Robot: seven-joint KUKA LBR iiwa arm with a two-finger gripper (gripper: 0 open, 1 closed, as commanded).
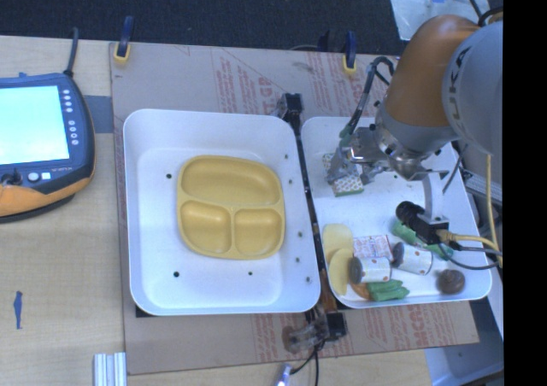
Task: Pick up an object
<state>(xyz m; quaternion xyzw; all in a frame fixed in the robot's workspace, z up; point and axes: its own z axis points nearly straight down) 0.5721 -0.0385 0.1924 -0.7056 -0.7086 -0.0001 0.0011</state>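
Looking down on the right bin (323,205), we find the gripper (349,166) low over its far left part, the grey arm with its orange band coming in across the bin's far right corner. Just under the gripper's tip, toward the bin's near side, lies a small checked packet (346,185). It sits on the bin's floor or very close to it. The packet touches or almost touches the gripper, but the wrist hides the point of contact. We cannot tell how wide the jaws stand or whether they have hold of anything.

Along the bin's near wall the other things crowd together. Two pale yellow slices (338,252) lie against the left wall. Just to their right we see a white and red box (373,247) with a short white cylinder (374,270) touching its near side. A green piece (389,290) rests at the near rim. Further right lie a second white cylinder (417,261) and a brown ball (451,281) near the bin's near right corner.

The left bin (154,145) stands against the right bin's left wall and holds a yellow divided plate (231,205) at its middle. Well to the left of both lies a teach pendant (38,132) with a lit screen. A blue clamp (349,43) grips the cardboard beyond the right bin's far wall.
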